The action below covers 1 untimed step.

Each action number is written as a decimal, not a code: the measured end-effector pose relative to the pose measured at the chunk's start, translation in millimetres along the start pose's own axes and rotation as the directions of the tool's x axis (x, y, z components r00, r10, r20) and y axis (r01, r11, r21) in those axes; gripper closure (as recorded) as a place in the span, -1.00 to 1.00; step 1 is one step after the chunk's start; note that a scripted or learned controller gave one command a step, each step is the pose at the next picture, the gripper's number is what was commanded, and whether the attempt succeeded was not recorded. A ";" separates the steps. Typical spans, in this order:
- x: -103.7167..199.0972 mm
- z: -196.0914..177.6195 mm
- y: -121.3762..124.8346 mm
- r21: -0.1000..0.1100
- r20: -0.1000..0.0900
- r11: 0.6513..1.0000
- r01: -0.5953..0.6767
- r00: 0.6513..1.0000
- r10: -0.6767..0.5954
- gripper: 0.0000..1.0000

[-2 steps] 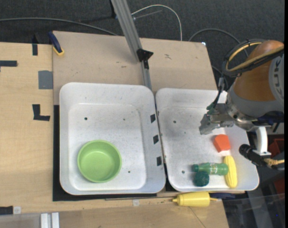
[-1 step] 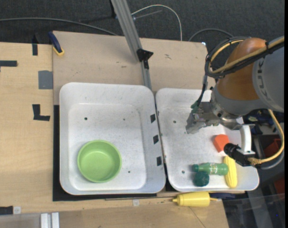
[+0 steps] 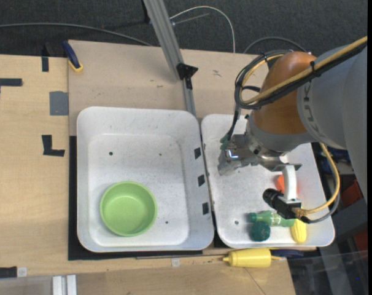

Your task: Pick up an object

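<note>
**Camera view**

1. Tool position. The tool [image 3: 229, 162] hangs over the far-left part of the right bin [image 3: 235, 195], above bare floor and close to the wall shared with the left bin [image 3: 137, 146]. Whether it is spread or pressed together cannot be told. Nothing is seen in its grasp.

2. Candidate things. A green item [image 3: 259, 225] lies in the near part of the right bin, well apart from the tool. A yellow piece [image 3: 298, 231] sits at its right end; whether the two are joined cannot be told. A small orange piece [image 3: 278, 181] lies between tool and green item, partly hidden by the wrist. A green bowl [image 3: 128, 209] stands upright in the left bin.

3. Orientation. The green item's long axis runs across the view, dipping slightly toward the right. Its darker, bulkier end points left, its slim end right toward the yellow piece.

4. Probable faults.
- Closing at the present position would likely grip nothing, since the floor below is bare.
- A descent this near the shared wall risks striking the rim.
- Closing along the green item's long axis instead of across it would likely push it away or let it slip.
- The green item lies near the bin's front wall, and that wall may block one side of the tool.
</note>
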<state>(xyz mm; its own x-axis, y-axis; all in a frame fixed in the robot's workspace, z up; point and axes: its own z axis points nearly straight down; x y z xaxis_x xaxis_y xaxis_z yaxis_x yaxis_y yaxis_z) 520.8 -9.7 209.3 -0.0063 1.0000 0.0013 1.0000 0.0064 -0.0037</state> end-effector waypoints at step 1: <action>49.4 -12.9 0.0 -0.002 0.000 1.000 0.001 1.000 -0.001 1.00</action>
<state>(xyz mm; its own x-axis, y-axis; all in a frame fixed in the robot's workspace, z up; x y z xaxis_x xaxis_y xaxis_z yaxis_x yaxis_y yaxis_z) 520.5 39.7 222.3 -0.0071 1.0000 0.0015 1.0000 0.0071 -0.0017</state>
